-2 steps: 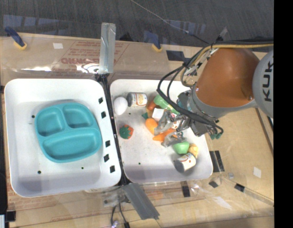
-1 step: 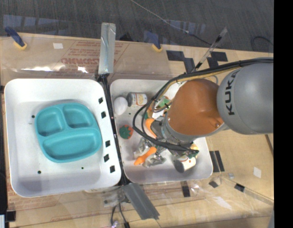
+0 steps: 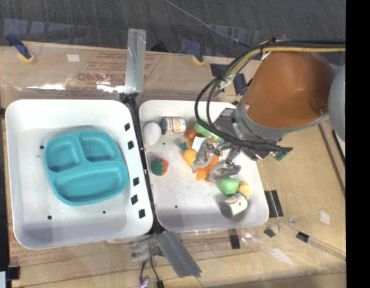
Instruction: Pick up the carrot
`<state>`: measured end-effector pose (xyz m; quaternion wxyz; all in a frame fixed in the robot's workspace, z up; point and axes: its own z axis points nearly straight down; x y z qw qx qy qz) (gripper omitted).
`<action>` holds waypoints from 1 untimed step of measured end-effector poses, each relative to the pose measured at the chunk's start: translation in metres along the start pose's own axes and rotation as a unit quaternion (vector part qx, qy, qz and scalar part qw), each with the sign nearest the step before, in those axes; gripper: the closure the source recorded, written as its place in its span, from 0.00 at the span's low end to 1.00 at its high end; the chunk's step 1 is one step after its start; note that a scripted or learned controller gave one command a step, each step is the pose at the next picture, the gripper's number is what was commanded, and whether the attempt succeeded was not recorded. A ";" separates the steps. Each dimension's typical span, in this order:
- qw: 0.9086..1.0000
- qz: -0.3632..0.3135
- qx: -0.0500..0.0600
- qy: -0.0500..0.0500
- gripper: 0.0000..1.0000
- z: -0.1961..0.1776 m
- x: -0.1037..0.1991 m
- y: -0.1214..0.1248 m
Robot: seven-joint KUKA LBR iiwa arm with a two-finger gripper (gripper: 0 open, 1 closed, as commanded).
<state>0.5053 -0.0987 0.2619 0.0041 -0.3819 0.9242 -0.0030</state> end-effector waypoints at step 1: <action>0.976 -0.218 -0.005 0.001 1.00 0.022 -0.026 0.051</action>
